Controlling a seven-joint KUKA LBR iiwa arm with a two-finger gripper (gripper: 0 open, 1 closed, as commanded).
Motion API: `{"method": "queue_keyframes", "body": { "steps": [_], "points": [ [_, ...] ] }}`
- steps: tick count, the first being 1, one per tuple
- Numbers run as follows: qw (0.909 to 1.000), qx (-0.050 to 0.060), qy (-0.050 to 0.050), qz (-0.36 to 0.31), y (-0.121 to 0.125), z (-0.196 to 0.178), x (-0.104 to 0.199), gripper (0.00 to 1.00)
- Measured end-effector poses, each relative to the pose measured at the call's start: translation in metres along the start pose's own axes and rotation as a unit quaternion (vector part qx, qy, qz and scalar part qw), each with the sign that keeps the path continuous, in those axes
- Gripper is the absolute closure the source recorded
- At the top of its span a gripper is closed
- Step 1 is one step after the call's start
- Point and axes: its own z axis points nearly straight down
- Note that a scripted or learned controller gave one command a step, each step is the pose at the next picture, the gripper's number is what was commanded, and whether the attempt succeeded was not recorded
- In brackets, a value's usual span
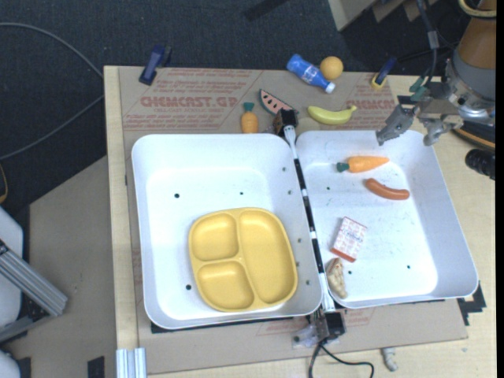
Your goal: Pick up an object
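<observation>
My gripper (411, 134) hangs open over the far edge of the right bin (441, 242), its two fingers spread apart with nothing between them. Just below and left of it lies a toy carrot (364, 164), and a red sausage (386, 189) rests a little nearer. Toward the bin's near left sit a small pink-and-white packet (349, 238) and a tan piece of toy food (336, 277) against the wall.
The left bin (157, 179) holds a yellow divided plate (242, 257). On the cardboard behind the bins lie a banana (331, 114), a blue bottle (309, 72), an orange ball (332, 66), a watermelon slice (272, 101) and a small orange toy (250, 120).
</observation>
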Motion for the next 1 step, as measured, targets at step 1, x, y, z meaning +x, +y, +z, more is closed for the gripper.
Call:
{"method": "queue_keyframes", "body": {
  "steps": [1],
  "points": [
    [1.0, 0.001, 0.0, 0.0, 0.0067, 0.0931, -0.038, 0.0]
  ]
}}
